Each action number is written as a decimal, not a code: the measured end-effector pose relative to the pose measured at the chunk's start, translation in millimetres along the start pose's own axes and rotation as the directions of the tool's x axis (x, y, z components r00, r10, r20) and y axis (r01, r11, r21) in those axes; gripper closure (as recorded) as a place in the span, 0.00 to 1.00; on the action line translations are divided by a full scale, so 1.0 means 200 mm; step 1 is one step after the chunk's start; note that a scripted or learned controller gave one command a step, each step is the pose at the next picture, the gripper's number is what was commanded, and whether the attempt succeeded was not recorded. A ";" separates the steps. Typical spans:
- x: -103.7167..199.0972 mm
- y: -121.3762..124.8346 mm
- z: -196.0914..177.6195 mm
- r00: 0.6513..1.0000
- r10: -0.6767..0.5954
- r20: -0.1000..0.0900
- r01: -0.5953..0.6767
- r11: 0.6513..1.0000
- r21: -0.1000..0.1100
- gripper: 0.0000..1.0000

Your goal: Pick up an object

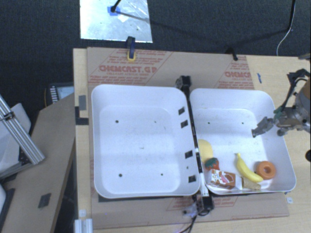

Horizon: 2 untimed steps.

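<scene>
Red-and-white packet [223, 178], print unreadable, lies in right bin [228, 106] front corner beside banana [246, 169] and orange ring [266, 169]. "CHEMCAST GP" printed on board [129, 68] behind bins. Gripper [265, 125] above banana; finger state: cannot tell.

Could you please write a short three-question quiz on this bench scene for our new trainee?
1. True or false: the banana lies in the right bin.
2. Which thing lies nearest the right bin's front right corner?
A. the orange ring
B. the yellow lemon-like fruit
C. the small printed packet
3. Fill in: the tool hovers over the right bin's ____ edge, apart from the objects.

Key
1. True; the banana rests near the front of the right bin, between the packet and the ring.
2. A.
3. Right; the arm reaches in from that side, and the objects lie nearer the front.
</scene>
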State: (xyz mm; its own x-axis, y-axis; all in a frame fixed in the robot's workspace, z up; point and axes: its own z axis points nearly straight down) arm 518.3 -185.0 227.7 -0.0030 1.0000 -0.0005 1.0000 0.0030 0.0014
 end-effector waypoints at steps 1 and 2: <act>0.18 0.19 0.73 1.000 -0.005 -0.005 0.005 1.000 0.009 0.00; 0.50 0.21 0.72 1.000 -0.006 -0.003 0.006 1.000 0.001 0.00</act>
State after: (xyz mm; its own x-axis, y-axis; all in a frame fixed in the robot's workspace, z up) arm 560.3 -84.9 84.1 -0.0093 1.0000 0.0024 1.0000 0.0093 0.0004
